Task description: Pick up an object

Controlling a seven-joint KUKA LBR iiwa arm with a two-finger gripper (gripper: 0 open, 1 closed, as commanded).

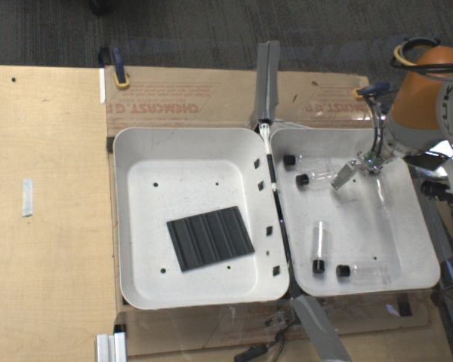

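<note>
A grey robot arm (426, 89) with an orange band reaches in from the right over the right bin (408, 277), its claw (346, 176) hanging low over the bin's upper middle. How far the claw is open cannot be told from this angle, and nothing can be made out in its grip. Clear tubes with black caps lie scattered in that bin: one tube (318, 246) lies upright near the middle, a second tube (359, 272) sits along the lower edge, and two more caps (295, 169) lie just left of the claw. In the left bin (136, 277), a dark ribbed mat (210, 237) lies flat, slightly turned. Both bins rest on a cardboard-covered bench (45, 202).
</note>
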